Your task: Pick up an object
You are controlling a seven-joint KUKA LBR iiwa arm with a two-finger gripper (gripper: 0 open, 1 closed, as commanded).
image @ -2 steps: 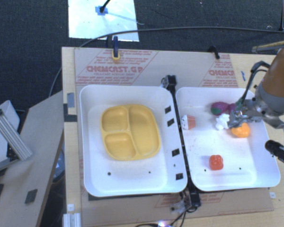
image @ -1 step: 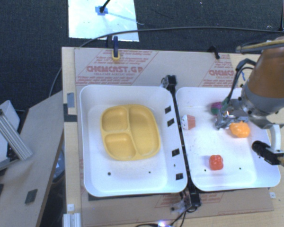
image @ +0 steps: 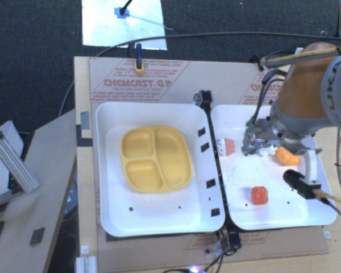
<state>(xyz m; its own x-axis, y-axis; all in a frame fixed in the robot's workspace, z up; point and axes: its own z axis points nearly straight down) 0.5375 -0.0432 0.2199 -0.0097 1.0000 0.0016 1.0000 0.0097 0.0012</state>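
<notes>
Right bin (image: 273, 218): red object (image: 260, 195) near the front, lying free. Further back, orange object (image: 287, 156) just right of the tool (image: 254, 147); small orange-and-white piece (image: 226, 147) to its left by the divider. Tool low over the bin's middle, grip state: cannot tell. Left bin (image: 113, 209): yellow sectioned tray (image: 156, 158), centred. Behind both, worktop (image: 159, 78) with printed board.

yellow divided plate (image: 156, 158), left white bin (image: 111, 209)
</notes>
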